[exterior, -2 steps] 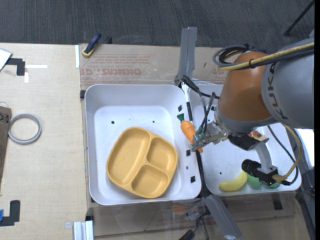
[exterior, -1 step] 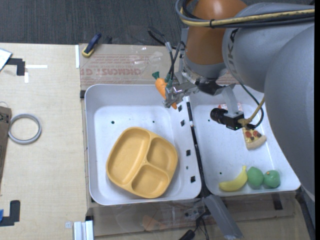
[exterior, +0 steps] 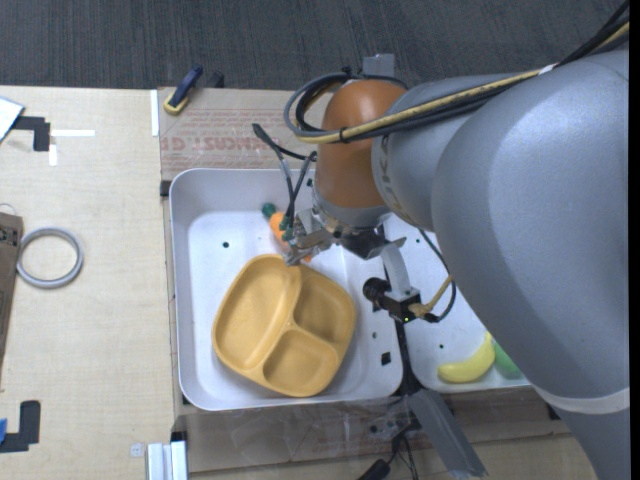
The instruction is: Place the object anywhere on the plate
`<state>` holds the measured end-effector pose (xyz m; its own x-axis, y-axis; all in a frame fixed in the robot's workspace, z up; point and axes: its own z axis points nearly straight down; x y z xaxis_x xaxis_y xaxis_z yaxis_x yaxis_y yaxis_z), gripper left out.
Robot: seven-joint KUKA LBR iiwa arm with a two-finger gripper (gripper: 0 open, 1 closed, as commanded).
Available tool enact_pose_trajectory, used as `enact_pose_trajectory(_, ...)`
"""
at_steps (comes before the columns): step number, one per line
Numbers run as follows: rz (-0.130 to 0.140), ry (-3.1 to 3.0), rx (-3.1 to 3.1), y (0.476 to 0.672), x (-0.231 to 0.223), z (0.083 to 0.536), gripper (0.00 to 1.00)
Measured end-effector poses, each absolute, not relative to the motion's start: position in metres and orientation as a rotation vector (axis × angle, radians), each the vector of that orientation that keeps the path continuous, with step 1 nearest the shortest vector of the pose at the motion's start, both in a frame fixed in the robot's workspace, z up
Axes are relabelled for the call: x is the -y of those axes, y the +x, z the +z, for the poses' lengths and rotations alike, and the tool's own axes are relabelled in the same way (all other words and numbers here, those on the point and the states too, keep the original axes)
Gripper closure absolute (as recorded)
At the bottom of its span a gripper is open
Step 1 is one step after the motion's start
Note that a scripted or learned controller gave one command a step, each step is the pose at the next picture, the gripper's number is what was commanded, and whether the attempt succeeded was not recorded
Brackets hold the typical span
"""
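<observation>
Just beyond the far rim of the yellow divided plate [exterior: 286, 336] I see the gripper [exterior: 298, 248] low in the left bin [exterior: 190, 298], with a small orange object [exterior: 277, 224] that has a green tip lying right beside it on the bin floor, close to the plate but not on it. I cannot tell from up here whether anything is being gripped, since the wrist hides that end. To do this well, I judge I should confirm a real hold before lifting, then carry the object just over the plate's rim and release it low.
</observation>
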<state>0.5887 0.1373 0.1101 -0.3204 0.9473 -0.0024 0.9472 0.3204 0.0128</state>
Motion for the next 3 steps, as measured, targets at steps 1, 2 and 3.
enact_pose_trajectory(1,-0.008,1.497,-2.767,0.640,-0.180,0.094,1.00)
enact_pose_trajectory(2,-0.002,1.772,-2.591,0.660,-0.141,0.240,1.00)
enact_pose_trajectory(3,0.000,1.920,-2.482,0.660,-0.161,0.093,1.00)
